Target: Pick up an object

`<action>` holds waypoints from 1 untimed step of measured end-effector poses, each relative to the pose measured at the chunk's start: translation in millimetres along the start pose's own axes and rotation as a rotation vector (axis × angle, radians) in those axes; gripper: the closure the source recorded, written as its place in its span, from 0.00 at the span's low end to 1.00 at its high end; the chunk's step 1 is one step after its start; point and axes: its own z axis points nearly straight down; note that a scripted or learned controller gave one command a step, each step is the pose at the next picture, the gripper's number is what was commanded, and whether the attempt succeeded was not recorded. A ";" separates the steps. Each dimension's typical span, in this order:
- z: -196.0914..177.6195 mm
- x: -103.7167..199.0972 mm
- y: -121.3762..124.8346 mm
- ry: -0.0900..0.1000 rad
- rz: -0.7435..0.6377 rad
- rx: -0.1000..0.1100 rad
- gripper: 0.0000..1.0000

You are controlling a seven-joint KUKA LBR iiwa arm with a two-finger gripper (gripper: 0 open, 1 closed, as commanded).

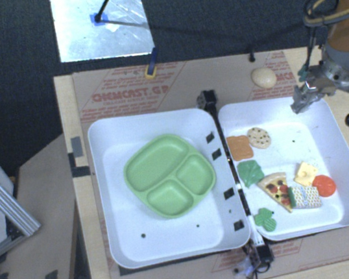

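The right bin (pixel 333 143) holds several toy foods: a cookie (pixel 259 137), a toast slice (pixel 240 148), a green leafy piece (pixel 251 173), a pizza slice (pixel 276 189), a yellow cheese wedge (pixel 306 173), a red tomato (pixel 325 185), a patterned block (pixel 306 197) and a small green piece (pixel 265 220). My gripper (pixel 304 98) hangs over the bin's far right rim, above and right of the cookie. Nothing shows between its fingers.
The left bin (pixel 122 242) holds a green three-part plate (pixel 169 176). A beige egg-like object (pixel 263 77) lies on the cardboard behind the right bin. A black divider with clips (pixel 227 160) runs between the bins.
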 end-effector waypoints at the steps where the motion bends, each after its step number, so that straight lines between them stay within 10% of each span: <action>1: -9.4 0.0 1.2 0.001 0.000 0.003 1.00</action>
